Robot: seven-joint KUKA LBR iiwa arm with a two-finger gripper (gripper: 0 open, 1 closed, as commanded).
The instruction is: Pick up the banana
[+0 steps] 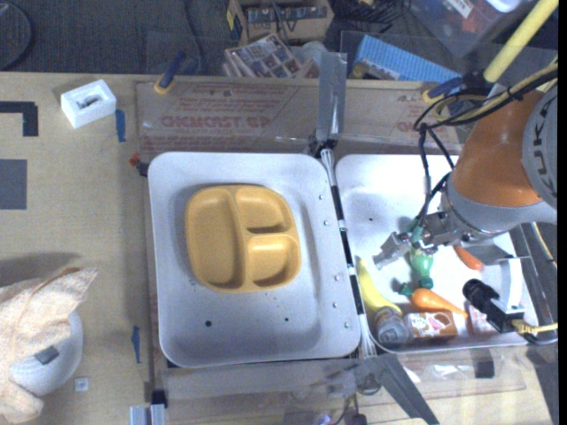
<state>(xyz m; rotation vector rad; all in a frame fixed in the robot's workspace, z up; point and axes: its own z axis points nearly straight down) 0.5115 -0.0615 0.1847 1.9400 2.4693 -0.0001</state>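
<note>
I am steering the gripper [400, 245], fingers spread wide and holding nothing, down-left toward the banana [373, 292] along the right bin's [372, 180] left wall, avoiding the carrot [431, 300].

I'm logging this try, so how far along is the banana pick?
Done: the gripper is over the right bin. In hand: nothing seen between its fingers. Left: the banana lies along that bin's left wall, below the gripper, yet to be grasped and lifted.
</note>
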